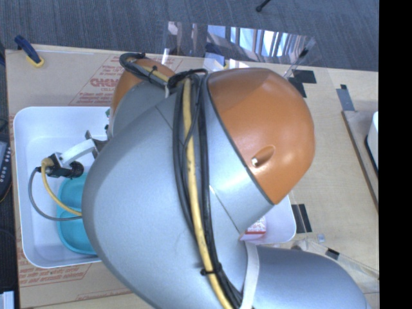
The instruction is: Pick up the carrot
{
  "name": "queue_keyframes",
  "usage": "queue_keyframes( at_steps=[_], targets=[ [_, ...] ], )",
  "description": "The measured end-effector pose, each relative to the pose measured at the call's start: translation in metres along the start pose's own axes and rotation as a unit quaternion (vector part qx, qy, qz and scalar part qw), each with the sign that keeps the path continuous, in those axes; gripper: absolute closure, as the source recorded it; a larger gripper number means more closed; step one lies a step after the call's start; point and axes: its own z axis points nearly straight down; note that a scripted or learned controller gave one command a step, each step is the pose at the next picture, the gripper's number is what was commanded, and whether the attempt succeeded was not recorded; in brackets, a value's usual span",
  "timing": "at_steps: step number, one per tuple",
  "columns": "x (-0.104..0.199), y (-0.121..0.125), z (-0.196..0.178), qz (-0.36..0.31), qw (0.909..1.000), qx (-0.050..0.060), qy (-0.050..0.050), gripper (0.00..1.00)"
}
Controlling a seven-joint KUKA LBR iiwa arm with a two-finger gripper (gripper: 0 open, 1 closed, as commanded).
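Carrot's place: impossible to tell, with most of both bins covered by the arm (148, 250). Claw's state: likewise impossible to tell, released or clenched, somewhere under the arm's bulk over the left bin (20, 192).

Arm in from the right, swelling across the middle of the view. Grey casing (129, 172) low and left, orange dome (264, 127) up and right. Black and yellow cable bundle (190, 172) down the seam between them, looped at the top near the worktop's far edge.

Left bin: white and shallow, its left part uncovered. Inside, a teal thing (71, 214), low on the bin floor near the front wall, right side lost beneath the grey casing. Kind not clear.

Right bin (286, 227): a front corner peeking out below the orange dome. In that corner, a small red-and-white thing (255, 229), right at the arm's outline and mostly hidden.

Worktop (335, 172): pale brown board, with red lettering beside the left bin's far and near edges. Blue-and-yellow clamp (27, 51) at the far left corner. Strips of black tape (301, 217) just right of the right bin. Shiny sheet (257, 42) standing at the far edge, mirroring blue and white. Dark carpet (96, 5) beyond.
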Motion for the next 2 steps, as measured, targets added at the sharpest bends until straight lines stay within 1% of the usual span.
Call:
queue_keyframes(
  at_steps=[1, 2],
  targets=[
    [-0.097, 0.058, -0.081, -0.071, 0.9975, 0.002, 0.004, 1.00],
    [-0.115, 0.122, -0.233, -0.157, 0.9876, -0.001, 0.008, 1.00]
  ],
)
